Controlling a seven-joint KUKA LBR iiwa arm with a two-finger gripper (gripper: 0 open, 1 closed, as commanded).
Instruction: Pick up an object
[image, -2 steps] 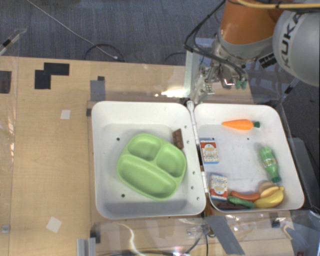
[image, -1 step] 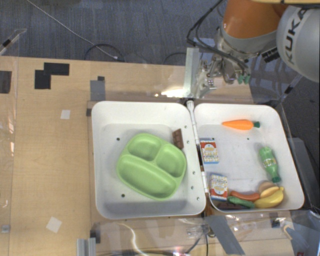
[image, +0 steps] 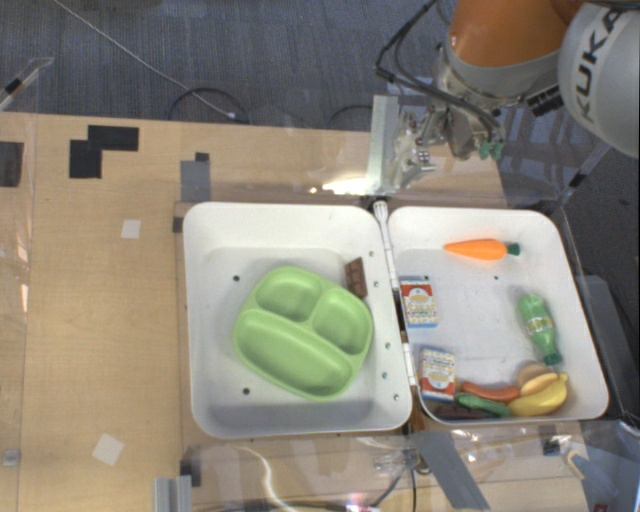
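Camera view, from above at a slant:

- Lying side by side on the bench: left bin and right bin, touching along the middle seam.
- Sitting in the left bin, near its centre: green tray with three compartments. Leaning just beyond its far right corner, against the bin wall: small brown block.
- Lying in the right bin, far side: carrot, tip pointing left.
- Lying at the right side: green bottle, lengthwise near to far.
- Resting against the left wall: carton; nearer along the same wall, second carton.
- Crowding the near right corner: banana, touching a tan piece above it; chilli and a dark piece beside the second carton.
- Hanging beyond the far edge of the bins, clear of everything in them: gripper, below the arm's orange band. Fingers apart or together: cannot tell. Holding nothing visible.
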